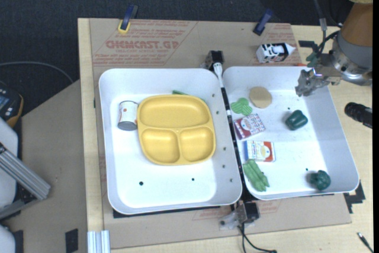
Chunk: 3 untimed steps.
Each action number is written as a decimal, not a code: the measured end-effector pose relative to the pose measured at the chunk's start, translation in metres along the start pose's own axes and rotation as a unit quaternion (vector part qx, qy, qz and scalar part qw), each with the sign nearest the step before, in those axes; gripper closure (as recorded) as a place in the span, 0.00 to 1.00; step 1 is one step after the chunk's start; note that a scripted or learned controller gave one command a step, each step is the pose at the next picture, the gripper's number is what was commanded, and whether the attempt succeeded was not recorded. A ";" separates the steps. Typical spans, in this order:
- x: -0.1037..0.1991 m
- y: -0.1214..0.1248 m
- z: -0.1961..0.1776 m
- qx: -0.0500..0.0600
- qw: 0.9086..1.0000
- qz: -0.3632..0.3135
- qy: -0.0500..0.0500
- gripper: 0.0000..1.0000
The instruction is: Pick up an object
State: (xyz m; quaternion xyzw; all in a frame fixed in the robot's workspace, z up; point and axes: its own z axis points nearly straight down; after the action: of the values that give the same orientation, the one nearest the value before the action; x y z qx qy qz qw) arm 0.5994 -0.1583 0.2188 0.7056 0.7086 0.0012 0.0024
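Note:
My gripper (306,83) hangs over the far right part of the right bin (331,127), above its back wall. Nothing shows between its fingers. Below it lies a dark green lump (296,120). The right bin also holds a tan round disc (260,96), a light green piece (240,106), a red and white packet (250,125), a small carton with a red patch (260,151), a green pod-like toy (256,175) and a dark green object (320,179) at the front right corner.
The left bin (118,175) holds a yellow divided plate (176,128) and a small can (127,115) at its left. A black and white toy (275,52) lies on the board behind the right bin. Clamps sit at the board's far edge.

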 end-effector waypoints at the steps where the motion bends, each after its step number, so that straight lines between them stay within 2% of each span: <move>1: 0.041 0.028 0.006 0.000 1.000 0.000 0.000 1.00; 2: 0.079 0.046 0.001 0.000 1.000 0.000 0.001 1.00; 3: 0.074 0.048 -0.015 0.000 1.000 0.001 0.000 1.00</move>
State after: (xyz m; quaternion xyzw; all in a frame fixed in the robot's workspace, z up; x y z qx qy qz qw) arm 0.6469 -0.0836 0.2344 0.7063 0.7079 0.0013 0.0022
